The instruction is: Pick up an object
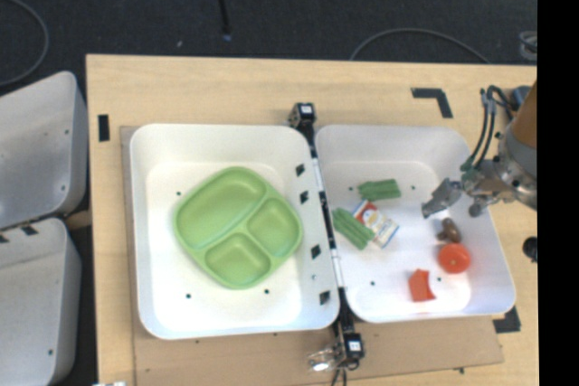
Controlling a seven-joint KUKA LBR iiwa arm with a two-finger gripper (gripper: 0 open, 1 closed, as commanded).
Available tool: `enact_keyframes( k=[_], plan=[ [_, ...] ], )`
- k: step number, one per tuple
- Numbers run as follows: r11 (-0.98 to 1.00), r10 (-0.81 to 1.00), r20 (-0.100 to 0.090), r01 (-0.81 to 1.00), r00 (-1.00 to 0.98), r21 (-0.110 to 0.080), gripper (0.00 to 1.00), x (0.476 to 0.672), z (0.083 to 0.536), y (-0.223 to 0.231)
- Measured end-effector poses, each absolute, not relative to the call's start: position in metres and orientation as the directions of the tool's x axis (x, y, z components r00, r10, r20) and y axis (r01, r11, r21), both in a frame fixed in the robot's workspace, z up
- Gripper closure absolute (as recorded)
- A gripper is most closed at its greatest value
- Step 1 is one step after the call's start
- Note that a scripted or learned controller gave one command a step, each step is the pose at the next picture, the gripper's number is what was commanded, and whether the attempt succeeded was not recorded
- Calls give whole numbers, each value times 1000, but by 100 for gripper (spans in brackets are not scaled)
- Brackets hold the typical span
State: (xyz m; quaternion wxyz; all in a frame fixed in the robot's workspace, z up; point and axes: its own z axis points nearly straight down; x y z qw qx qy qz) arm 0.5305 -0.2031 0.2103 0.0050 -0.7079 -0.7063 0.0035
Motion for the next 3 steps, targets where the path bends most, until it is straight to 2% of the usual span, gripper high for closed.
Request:
enact_keyframes(
  k=[1, 2, 3],
  plan=[
    [1, 1000, -1, 1000, -1, 0, 0, 533, 217, -203],
    [-1, 1000, -1, 1000, 1, -2, 0, 539, 158, -209],
    [-1, 1000, -4, 1000, 1, 5, 0, 541, 108, -211]
  ],
)
